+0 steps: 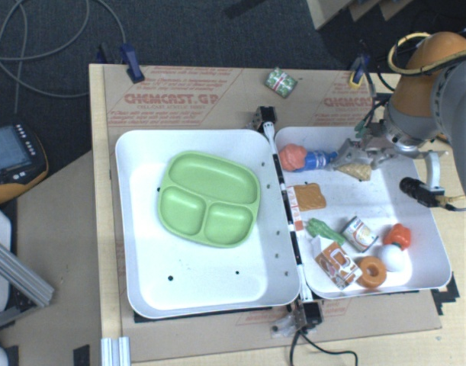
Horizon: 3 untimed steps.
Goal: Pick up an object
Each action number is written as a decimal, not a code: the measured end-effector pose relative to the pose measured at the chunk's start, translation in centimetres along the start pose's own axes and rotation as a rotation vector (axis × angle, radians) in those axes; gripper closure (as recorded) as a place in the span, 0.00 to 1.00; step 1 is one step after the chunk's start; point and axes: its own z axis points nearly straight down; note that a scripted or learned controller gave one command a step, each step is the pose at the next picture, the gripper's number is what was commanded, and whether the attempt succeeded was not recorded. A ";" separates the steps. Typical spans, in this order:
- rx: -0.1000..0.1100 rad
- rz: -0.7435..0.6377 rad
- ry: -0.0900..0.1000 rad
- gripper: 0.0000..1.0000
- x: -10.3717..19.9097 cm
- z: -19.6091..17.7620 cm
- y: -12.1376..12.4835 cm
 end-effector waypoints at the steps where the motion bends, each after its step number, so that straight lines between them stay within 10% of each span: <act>1: -0.004 0.005 -0.010 0.00 4.2 -0.3 -0.6; 3: -0.007 0.000 -0.002 0.00 -2.5 -0.1 -0.7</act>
